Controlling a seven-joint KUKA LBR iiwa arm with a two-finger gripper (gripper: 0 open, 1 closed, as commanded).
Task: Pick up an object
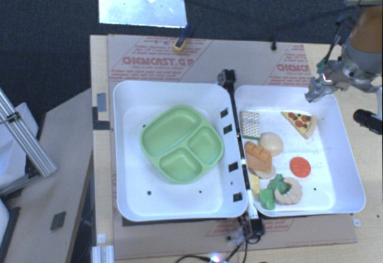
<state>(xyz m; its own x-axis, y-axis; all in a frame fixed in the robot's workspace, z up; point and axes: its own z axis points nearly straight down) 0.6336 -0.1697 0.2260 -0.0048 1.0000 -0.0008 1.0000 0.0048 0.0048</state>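
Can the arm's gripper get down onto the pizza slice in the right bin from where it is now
Probably yes. The gripper hangs above the right white bin's far corner, and the triangular toy pizza slice lies just below it in the camera view, apart from the other food, with nothing over it.

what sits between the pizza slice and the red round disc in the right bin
Nothing: in the camera view, the stretch between the triangular toy pizza slice and the flat red round disc is bare white floor of the right bin.
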